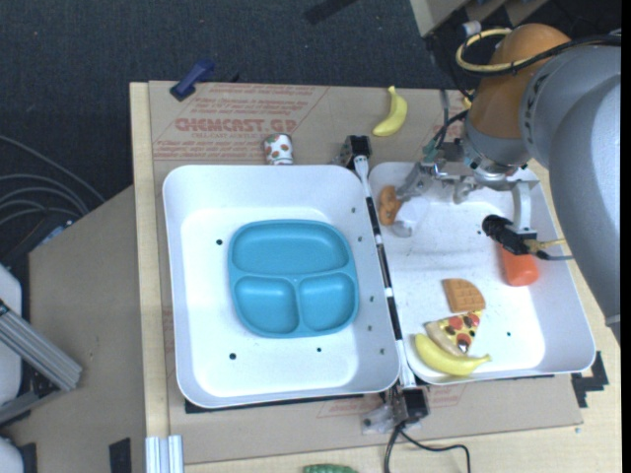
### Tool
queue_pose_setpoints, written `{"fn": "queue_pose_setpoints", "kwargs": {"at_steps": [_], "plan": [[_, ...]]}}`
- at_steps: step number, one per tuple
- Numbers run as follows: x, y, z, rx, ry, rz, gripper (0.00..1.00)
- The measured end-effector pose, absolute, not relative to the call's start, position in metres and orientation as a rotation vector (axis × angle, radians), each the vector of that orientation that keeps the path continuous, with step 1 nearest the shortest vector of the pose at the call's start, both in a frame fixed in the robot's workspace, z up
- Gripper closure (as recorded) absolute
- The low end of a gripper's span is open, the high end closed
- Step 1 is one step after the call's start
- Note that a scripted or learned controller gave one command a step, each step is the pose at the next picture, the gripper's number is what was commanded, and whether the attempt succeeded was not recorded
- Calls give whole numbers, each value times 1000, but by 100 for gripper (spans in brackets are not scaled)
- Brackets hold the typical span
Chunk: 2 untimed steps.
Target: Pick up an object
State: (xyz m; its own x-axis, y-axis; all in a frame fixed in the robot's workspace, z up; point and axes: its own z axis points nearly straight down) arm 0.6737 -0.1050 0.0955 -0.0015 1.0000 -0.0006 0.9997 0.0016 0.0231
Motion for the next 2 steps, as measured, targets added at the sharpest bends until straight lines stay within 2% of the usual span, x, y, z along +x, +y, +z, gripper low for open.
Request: {"fn": "queue_pose_setpoints", "kwargs": {"at_steps": [1, 2], "plan": [[676, -104, 109, 2204, 2210, 30, 100], [674, -104, 107, 2208, 2213, 27, 0]]}}
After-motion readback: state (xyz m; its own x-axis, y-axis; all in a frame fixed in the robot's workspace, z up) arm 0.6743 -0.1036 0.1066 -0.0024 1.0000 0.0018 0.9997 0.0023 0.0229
